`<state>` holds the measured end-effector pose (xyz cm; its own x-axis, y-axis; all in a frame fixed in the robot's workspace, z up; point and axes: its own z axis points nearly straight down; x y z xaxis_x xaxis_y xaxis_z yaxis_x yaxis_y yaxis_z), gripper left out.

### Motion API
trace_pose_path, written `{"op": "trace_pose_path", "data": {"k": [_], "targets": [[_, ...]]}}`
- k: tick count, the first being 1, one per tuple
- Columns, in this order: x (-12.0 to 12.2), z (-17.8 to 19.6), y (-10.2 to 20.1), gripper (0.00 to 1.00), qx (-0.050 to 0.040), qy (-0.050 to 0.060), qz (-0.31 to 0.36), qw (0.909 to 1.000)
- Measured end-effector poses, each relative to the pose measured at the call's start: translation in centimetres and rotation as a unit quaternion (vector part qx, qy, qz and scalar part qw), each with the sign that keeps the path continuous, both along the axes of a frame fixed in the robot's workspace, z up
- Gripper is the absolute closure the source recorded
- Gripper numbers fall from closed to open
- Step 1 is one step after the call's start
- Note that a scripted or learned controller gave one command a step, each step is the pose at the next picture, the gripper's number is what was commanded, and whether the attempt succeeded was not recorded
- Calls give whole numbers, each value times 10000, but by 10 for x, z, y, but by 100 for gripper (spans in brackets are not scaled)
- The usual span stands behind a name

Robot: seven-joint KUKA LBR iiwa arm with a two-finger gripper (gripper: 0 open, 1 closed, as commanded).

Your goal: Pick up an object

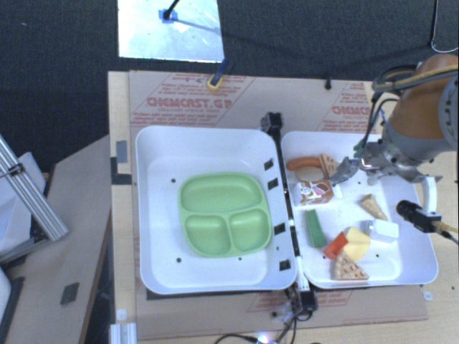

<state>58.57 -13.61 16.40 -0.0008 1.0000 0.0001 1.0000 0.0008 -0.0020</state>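
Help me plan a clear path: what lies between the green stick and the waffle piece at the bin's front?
In the camera view, a small orange-red piece lies between the green stick and the waffle piece, beside a yellow chunk.

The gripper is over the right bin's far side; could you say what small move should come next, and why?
Probably a short descent: the gripper hangs over the right bin, beside the hot dog and the small carton, with nothing seen between its fingers.

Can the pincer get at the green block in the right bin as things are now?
Probably yes. The green block lies flat with bare floor of the right bin around most of it, nothing on top. The pincer hovers up and to the right of it, over the same bin.
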Motion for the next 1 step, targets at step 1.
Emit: {"op": "trace_pose_path", "data": {"k": [1], "targets": [[-1, -47, 9, 0, -1, -26, -3, 10000]]}}
